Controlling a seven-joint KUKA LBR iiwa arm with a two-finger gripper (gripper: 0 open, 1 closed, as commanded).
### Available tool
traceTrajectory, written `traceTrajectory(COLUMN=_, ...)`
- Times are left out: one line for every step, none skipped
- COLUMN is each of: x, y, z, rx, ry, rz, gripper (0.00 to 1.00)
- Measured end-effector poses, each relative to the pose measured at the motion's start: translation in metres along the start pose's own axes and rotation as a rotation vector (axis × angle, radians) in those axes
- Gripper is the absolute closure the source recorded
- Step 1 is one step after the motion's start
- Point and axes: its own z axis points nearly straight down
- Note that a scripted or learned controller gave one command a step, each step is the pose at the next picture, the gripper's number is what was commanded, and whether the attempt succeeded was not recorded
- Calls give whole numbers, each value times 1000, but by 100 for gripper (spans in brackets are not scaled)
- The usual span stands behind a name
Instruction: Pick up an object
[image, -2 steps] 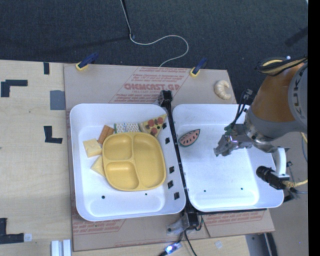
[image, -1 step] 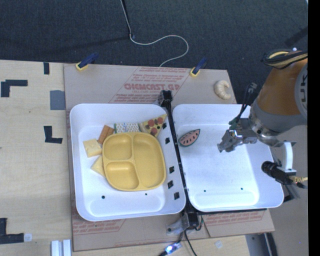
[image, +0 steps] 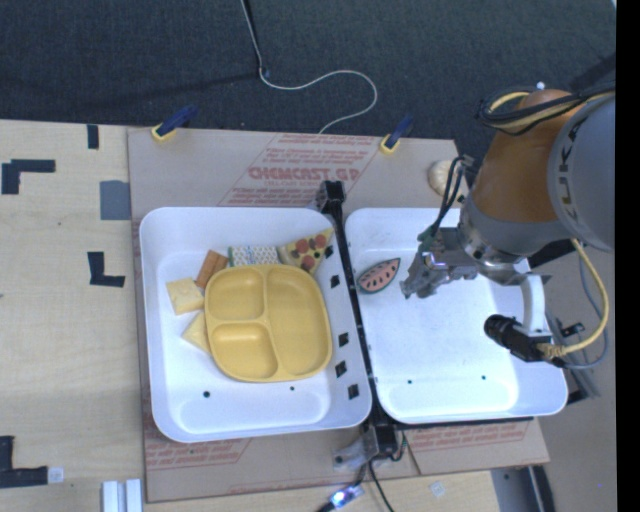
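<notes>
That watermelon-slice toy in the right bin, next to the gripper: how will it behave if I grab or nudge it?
The watermelon slice looks small and flat, so probably light and likely to slide on the smooth white bin rather than roll. Lying low near the divider wall, it may be awkward for the gripper to get around.

Grey arm, orange band, yellow cable

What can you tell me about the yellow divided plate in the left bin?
The yellow divided plate looks like matte plastic, squarish with rounded corners and three compartments, all bare. It lies flat, right side up and slightly rotated, near the middle of the left white bin. Small food-like pieces are tucked along its upper and left edges, some partly beneath it.
</notes>
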Motion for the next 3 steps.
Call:
traceTrajectory(x=50, y=25, z=-6, rx=-1, ry=-1, rz=1, gripper=100)
traceTrajectory(x=87, y=42, z=13, rx=1, ry=-3, rz=3, gripper=100)
traceTrajectory(x=77, y=45, z=-1, rx=0, ry=-2, rz=6, gripper=100)
